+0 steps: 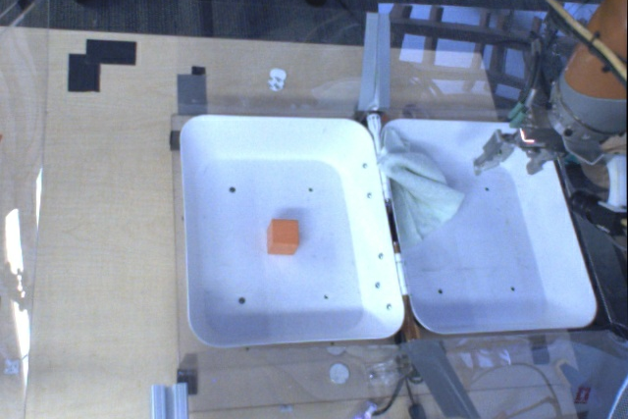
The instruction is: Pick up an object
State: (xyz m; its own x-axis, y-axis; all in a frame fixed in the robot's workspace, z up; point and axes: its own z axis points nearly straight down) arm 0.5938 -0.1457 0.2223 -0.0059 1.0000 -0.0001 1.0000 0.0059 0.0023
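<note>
A small orange cube (284,236) sits near the middle of the left bin (216,309). A crumpled pale cloth (422,192) lies in the right bin (530,309), bunched against its left wall and upper left corner. My gripper (511,156) hangs over the upper right part of the right bin, to the right of the cloth and apart from it. Its two fingers (488,155) are spread open with nothing between them. The arm's orange band (595,74) shows just above the wrist at the right edge.
The two bins meet along a raised divider (389,211). A grey post (373,64) and a glass-like frame (461,44) stand behind the right bin. Wooden bench top (88,211) spreads to the left. Cables (392,388) lie in front of the bins.
</note>
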